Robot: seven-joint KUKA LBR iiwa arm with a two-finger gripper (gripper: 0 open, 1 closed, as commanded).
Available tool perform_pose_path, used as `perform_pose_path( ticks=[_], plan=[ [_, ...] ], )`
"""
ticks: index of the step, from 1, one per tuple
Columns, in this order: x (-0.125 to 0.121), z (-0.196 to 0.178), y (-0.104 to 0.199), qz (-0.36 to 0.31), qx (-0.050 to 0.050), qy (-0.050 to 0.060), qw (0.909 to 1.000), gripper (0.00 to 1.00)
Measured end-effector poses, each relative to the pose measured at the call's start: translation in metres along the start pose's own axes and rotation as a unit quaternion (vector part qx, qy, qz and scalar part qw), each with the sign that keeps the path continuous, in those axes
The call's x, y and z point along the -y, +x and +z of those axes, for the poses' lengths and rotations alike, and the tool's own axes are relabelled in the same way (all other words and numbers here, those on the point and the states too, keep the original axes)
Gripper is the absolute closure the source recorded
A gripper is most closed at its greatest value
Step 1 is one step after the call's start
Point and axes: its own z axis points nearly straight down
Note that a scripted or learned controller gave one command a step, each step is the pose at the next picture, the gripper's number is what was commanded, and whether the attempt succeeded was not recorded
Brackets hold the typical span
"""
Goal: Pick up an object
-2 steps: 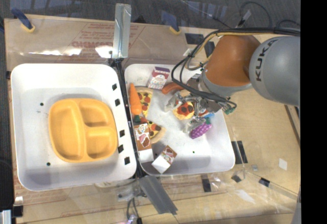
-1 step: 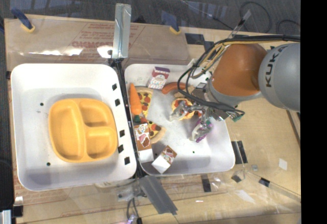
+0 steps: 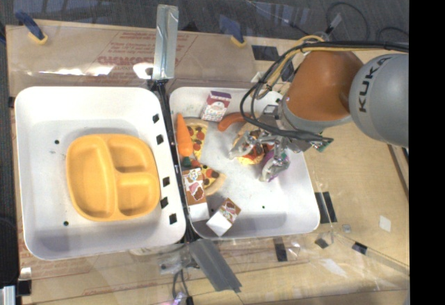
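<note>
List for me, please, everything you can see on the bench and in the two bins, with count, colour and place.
bench: one, tan, under both bins
left bin: one, white, left half of the bench
divided tray: one, yellow, in the left bin
right bin: one, white, right of the left bin
carrot: one, orange, along the right bin's left wall
pizza slices: two, printed toys, beside the carrot and below it
small cartons: two, mostly white, one at the right bin's top, one near its bottom edge
toy clutter: several pieces, mixed colours, right bin centre, under the arm
arm: one, grey with orange band, entering from the right
gripper: one, over the toy clutter
</note>
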Motion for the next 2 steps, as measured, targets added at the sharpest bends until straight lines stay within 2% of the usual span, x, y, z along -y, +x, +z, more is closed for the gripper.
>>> perform_pose_path(
  ticks=[1, 2],
  plan=[
    [0.000, -0.011, -0.003, -0.002, 0.001, 0.002, 1.0000, 1.00],
    [-0.007, -0.060, -0.076, 0.129, 0.001, 0.001, 0.9916, 1.00]
  ],
)
